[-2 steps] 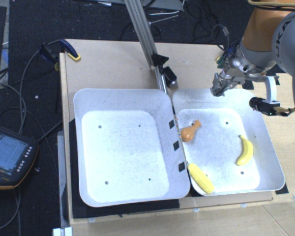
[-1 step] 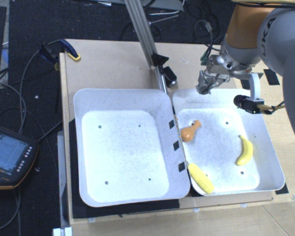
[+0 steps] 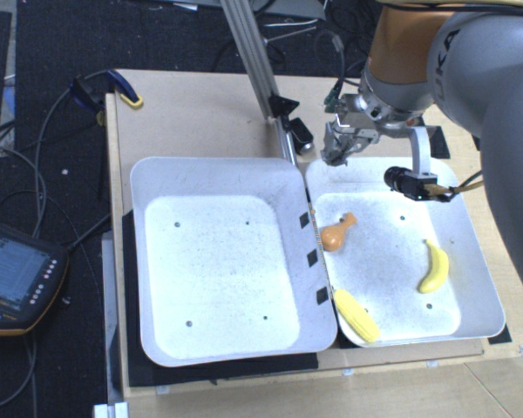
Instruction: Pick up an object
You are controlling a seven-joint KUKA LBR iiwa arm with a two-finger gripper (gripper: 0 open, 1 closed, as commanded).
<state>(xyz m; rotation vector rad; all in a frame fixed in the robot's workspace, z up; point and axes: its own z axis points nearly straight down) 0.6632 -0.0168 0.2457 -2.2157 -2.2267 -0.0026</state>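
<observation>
The right bin (image 3: 471, 316) holds three objects. An orange toy drumstick (image 3: 337, 232) lies near its left wall. A yellow banana (image 3: 434, 268) rests toward the right side. A yellow corn cob (image 3: 356, 315) sits at the front left corner. My gripper (image 3: 338, 152) hangs above the back left corner of the right bin, well clear of the drumstick below it. Nothing shows between its fingertips.
The left bin (image 3: 148, 181) sits beside the right one, sharing a raised middle edge with black clips (image 3: 313, 256). A slanted metal rail (image 3: 253, 50) rises behind the bins. A teach pendant (image 3: 13, 277) lies off the bench at the left.
</observation>
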